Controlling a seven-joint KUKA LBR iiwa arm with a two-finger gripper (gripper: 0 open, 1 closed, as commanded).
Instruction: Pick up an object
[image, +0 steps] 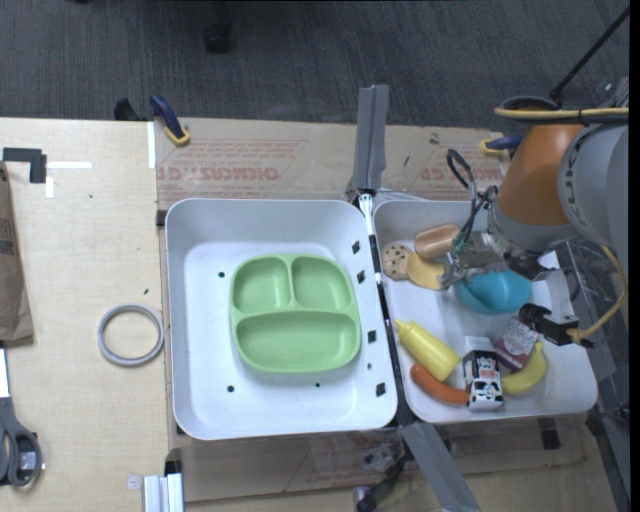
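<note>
I hang my gripper (458, 265) low over the right bin (575, 395), though whether it is spread I cannot tell, because the toys crowd there: bread roll (436, 240), cookie (396, 260) and blue piece (497, 291) just beside it.

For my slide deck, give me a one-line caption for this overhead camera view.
Gripper lowered among toy foods in the right bin, beside a blue object; green divided plate in the left bin.

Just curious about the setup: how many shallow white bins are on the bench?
2: the left shallow white plastic bin holds a green divided plate; the right shallow white plastic bin holds toy food.
</note>
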